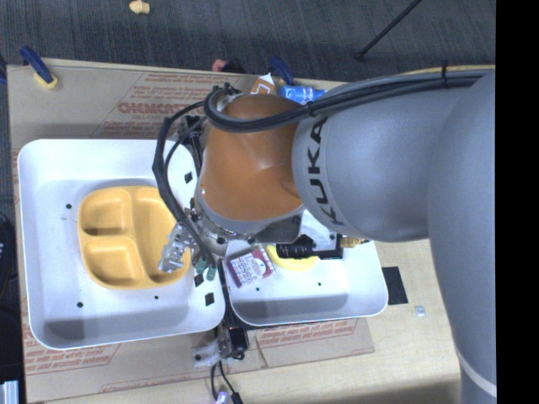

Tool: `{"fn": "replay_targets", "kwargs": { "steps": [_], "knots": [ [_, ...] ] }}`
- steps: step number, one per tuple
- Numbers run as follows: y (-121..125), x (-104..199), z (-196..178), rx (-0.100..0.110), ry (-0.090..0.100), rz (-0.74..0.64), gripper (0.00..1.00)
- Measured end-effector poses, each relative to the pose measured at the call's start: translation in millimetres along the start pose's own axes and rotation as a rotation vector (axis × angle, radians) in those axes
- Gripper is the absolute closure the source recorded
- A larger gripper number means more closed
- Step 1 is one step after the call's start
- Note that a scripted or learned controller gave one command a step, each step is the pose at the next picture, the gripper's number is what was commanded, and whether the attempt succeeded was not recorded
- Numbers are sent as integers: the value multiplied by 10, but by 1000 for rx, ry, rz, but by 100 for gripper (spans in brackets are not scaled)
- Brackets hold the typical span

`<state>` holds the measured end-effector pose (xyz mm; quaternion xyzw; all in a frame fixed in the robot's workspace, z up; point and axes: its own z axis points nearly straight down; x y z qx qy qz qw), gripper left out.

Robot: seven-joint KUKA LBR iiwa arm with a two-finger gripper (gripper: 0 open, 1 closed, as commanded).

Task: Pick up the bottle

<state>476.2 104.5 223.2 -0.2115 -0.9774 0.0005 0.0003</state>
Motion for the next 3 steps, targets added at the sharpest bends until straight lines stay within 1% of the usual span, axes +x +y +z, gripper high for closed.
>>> {"fn": "replay_targets", "kwargs": {
  "steps": [1,2,3],
  "knots": [
    [-485,-228,-1299,-1,-2,230,100],
    [-643,-288,325,0,0,266,100],
    [-1330,-613,-1313,-1,-3,300,100]
  ]
}}
